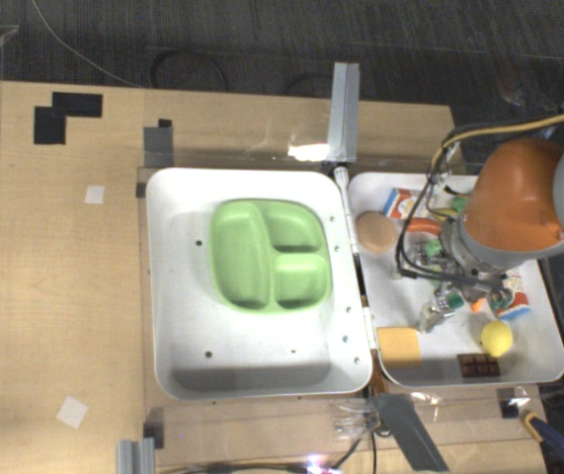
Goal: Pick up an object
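My gripper (438, 311) hangs low over the middle of the right bin (554, 363), under the orange band of the arm (512, 197). Nothing can be made out in it. Around it lie a tan egg-shaped object (375, 231) to the upper left, a yellow-orange block (398, 344) to the lower left, a yellow lemon (497, 338) to the lower right and a brown chocolate bar (479, 366) at the near edge. A colourful packet (398, 203) lies at the bin's far side, partly hidden by the arm and its cables.
The left bin (173, 363) holds a green divided tray (267, 254). A small orange, white and blue item (512, 304) lies just right of the gripper. A metal post (344, 107) stands behind the wall between the bins.
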You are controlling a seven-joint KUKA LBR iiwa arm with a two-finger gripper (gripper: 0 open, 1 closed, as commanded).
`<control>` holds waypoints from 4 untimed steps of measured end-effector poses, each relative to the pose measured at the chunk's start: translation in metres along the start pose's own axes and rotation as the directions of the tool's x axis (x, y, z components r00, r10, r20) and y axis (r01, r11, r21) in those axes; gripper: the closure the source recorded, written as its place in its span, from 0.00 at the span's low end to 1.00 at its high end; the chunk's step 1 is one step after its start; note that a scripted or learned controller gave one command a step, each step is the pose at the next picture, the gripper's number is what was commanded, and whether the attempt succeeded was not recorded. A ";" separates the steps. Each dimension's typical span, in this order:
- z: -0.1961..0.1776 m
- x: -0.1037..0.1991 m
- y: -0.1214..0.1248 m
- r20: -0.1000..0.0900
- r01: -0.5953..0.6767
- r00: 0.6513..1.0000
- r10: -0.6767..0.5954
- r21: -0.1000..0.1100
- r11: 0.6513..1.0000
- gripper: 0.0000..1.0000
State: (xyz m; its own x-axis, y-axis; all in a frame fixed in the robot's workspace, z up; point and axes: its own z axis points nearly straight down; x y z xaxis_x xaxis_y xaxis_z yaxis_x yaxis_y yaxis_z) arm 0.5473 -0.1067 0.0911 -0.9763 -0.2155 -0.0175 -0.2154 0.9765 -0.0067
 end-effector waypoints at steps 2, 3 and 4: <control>-0.001 0.052 -0.007 0.006 -0.097 0.995 0.097 0.003 0.995 0.00; 0.000 0.019 -0.021 -0.001 -0.071 0.997 0.071 0.000 0.997 0.00; -0.001 -0.103 -0.021 -0.011 -0.089 0.996 0.088 -0.005 0.996 0.00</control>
State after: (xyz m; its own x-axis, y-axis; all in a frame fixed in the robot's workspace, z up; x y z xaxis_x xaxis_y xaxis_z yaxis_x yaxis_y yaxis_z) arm 0.6528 -0.1051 0.0940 -0.9917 -0.1282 -0.0074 -0.1282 0.9917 -0.0005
